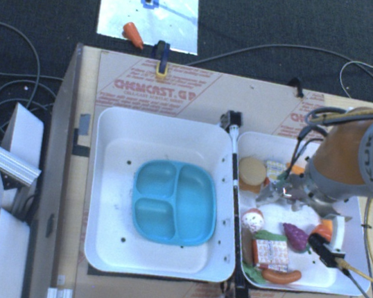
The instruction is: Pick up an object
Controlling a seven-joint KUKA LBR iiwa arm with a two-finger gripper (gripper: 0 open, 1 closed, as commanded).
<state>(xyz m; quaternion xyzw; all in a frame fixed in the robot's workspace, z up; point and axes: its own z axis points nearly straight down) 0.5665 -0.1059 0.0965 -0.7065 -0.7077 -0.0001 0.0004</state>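
Note:
My gripper (286,193) hangs low over the back half of the right bin (353,294), under the grey wrist with its orange band. Just left of it sits a tan burger bun (252,171). In front of it lie a white ball with red marks (252,219) and a purple grape bunch (295,236). An orange piece (324,229) lies to the right of the grapes. Nearer the front edge are a red and white box (270,253), a sausage (281,275) and green pieces (268,235). The arm hides part of the bin's back.
The left bin (110,168) holds a blue divided plate (174,202). A black divider rail (235,187) runs between the two bins. Beyond the bench, an orange carrot-like thing (132,32) lies on a pale sheet.

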